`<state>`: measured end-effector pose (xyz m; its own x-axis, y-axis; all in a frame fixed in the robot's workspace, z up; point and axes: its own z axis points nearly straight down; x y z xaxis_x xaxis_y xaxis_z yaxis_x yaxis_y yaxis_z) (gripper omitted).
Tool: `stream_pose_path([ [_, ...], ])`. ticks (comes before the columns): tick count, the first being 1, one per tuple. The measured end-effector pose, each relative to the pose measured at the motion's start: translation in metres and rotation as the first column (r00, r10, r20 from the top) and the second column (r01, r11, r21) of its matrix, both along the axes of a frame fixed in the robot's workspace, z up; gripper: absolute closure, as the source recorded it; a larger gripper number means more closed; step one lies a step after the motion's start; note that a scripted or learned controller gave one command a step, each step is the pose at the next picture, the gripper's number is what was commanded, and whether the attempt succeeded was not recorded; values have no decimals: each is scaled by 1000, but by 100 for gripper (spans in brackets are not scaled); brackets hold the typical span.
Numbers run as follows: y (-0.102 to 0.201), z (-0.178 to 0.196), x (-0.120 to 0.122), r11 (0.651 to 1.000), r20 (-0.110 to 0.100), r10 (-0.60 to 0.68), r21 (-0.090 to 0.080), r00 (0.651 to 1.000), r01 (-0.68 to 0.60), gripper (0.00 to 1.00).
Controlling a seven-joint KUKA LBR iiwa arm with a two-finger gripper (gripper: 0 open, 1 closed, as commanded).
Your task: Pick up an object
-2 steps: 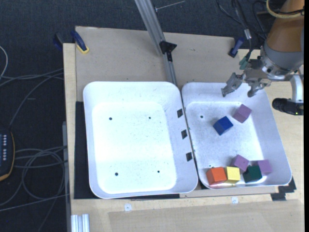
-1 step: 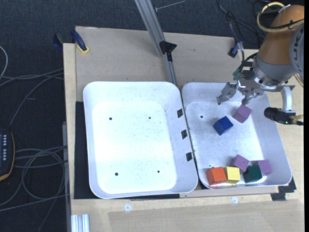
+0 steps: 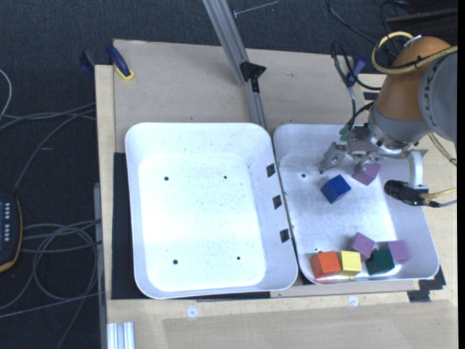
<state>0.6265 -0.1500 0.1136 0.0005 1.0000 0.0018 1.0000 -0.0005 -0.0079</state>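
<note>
Nearly There: Jaws Low Over Two Blocks

Right now the jaws (image 3: 347,160) sit low in the upper part of the right bin (image 3: 305,195), hung from the grey arm (image 3: 414,93) that reaches in from the right. Metal fingers (image 3: 328,157) splay out toward the left, so the jaws look spread rather than pressed together, and nothing shows pinched between them. A light purple block (image 3: 367,171) lies just beside them on the right, partly tucked under the wrist, while a blue cube (image 3: 336,188) sits just below and to the left, tilted against the bin's edges.

Further out, along the bin's near wall, five more blocks crowd together: an orange block (image 3: 326,263), a yellow block (image 3: 351,261), a dark green block (image 3: 378,260) and two purple blocks (image 3: 361,243) (image 3: 397,250). The left bin (image 3: 145,151) lies beside it on the desk (image 3: 182,71).

My judgement is that the risk is ambiguity: the jaws hang between two candidates, centred on neither. Closing here could clip a corner of the blue cube and skid it away, or nudge the purple block aside, and the arm would rise with nothing.
</note>
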Motion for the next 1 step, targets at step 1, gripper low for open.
stream_pose_path([
  [1,0,16,3,1000,11,1,-1,1000,-1,100],
])
